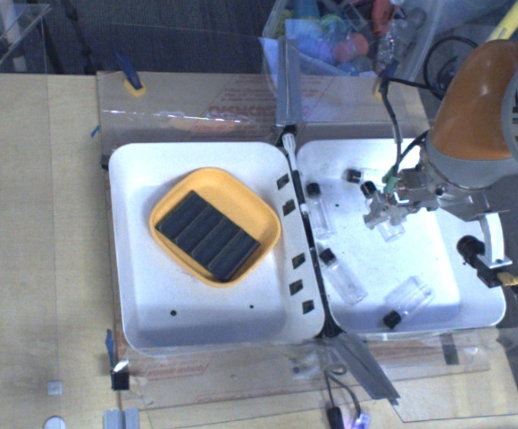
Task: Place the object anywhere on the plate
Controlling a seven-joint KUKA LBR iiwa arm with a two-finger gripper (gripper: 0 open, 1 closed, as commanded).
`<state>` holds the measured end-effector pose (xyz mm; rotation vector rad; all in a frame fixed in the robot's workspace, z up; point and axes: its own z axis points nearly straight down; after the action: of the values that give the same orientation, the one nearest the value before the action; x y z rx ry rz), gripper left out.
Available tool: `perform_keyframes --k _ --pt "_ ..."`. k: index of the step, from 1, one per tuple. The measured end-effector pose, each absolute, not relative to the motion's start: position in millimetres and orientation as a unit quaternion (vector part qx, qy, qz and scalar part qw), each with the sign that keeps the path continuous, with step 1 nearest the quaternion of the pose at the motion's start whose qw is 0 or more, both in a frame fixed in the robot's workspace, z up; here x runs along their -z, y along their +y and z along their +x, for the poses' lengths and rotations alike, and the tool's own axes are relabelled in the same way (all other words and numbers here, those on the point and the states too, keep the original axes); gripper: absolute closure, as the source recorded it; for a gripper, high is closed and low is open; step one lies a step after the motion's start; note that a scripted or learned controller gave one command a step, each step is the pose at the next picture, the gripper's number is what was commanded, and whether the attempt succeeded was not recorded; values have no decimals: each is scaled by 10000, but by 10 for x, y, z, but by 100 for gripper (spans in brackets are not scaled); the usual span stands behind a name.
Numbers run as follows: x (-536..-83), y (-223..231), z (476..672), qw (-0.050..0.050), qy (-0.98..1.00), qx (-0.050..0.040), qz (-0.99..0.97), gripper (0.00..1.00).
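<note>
Two white bins (pixel 134 329) are set side by side on a wooden bench (pixel 27 239). On the yellow plate (pixel 215 225) a dark ridged object (pixel 207 234) is laid, long axis running upper left to lower right. Whether the gripper (pixel 386 217) is spread cannot be told.

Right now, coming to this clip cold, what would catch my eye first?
The yellow plate in the left bin, carrying a dark ribbed slab, stands out most. Next is the arm's orange band at upper right, with the end effector low over the right bin. That bin holds clear vials with black caps, one near its front edge.
</note>
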<state>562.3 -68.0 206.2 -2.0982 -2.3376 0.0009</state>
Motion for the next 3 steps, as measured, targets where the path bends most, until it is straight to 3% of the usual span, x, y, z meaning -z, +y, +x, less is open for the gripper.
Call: perform_keyframes --k 1,2,3 --pt "-1842 -518 6150 -8 -7781 1 -6281 100" --pt "-1923 -303 6419 -18 -8315 6 -5555 100" --pt "-1844 100 5949 12 -8872 -1 -4613 100"
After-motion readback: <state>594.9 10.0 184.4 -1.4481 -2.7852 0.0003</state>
